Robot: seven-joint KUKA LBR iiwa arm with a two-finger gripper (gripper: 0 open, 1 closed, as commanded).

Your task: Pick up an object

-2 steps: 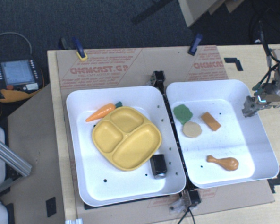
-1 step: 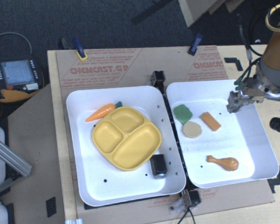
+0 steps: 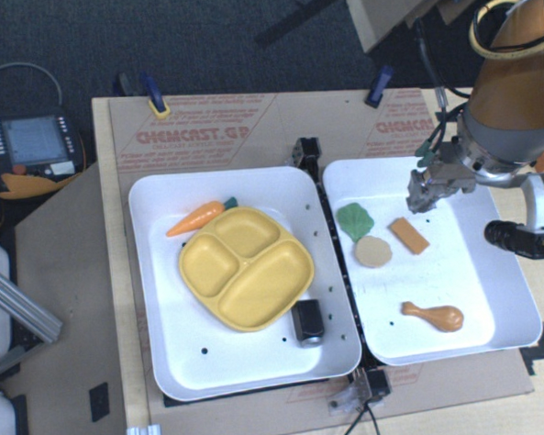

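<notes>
Camera view, from above at a slant. Two white bins side by side on a brown board: left bin (image 3: pixel 153 293), right bin (image 3: pixel 507 308).

Left bin, three things: one yellow divided plate (image 3: pixel 247 267) in the middle, one toy carrot (image 3: pixel 195 218) touching the plate's upper left edge, one small black block (image 3: pixel 307 320) just beside the plate's lower right edge.

Right bin, four things: one green leafy piece (image 3: pixel 355 221) at upper left, one round tan biscuit (image 3: pixel 372 252) just below it and touching or nearly so, one orange oblong block (image 3: pixel 408 235) to the right of both, one brown drumstick (image 3: pixel 435 315) lower down, well apart from the rest.

Gripper (image 3: pixel 424 196) reaching in from the right, over the upper part of the right bin, just above the orange block. Nothing seen between the fingers; open or closed, cannot tell. Orange block nearest; biscuit and leafy piece crowding its left side.

Outside the bins: one handheld screen unit (image 3: pixel 29 149) at far left, two clamps on the board's top edge.
</notes>
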